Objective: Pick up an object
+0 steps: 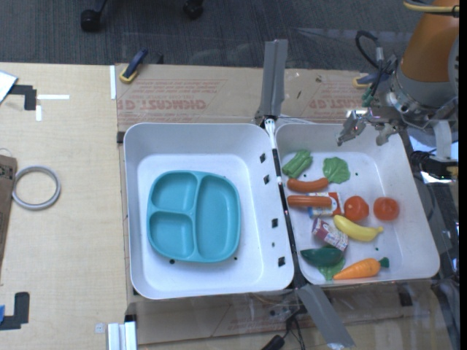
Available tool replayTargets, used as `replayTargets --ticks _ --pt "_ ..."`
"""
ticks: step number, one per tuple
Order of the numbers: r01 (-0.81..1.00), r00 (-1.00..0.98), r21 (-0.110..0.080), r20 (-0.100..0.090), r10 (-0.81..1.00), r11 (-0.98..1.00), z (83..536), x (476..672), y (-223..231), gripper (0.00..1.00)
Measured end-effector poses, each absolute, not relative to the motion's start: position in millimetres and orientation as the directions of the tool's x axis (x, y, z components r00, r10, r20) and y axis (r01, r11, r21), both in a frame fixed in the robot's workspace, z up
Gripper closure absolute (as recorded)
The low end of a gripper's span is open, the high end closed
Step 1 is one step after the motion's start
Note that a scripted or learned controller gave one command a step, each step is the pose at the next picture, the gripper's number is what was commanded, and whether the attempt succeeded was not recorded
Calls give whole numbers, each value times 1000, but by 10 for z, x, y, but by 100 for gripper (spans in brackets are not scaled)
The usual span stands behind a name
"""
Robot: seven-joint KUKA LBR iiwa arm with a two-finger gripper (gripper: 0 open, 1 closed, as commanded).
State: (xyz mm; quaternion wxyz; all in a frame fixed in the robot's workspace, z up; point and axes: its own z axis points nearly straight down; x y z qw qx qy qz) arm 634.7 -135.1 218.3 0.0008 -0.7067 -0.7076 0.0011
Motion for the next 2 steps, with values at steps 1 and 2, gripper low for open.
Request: replayTargets --ticks 1,2 --pt "1000 26 -3 -1 1000 -26 1048 6364 -1123 0" --pt "1000 28 -1 -2 1000 -28 1153 6372 -1135 100"
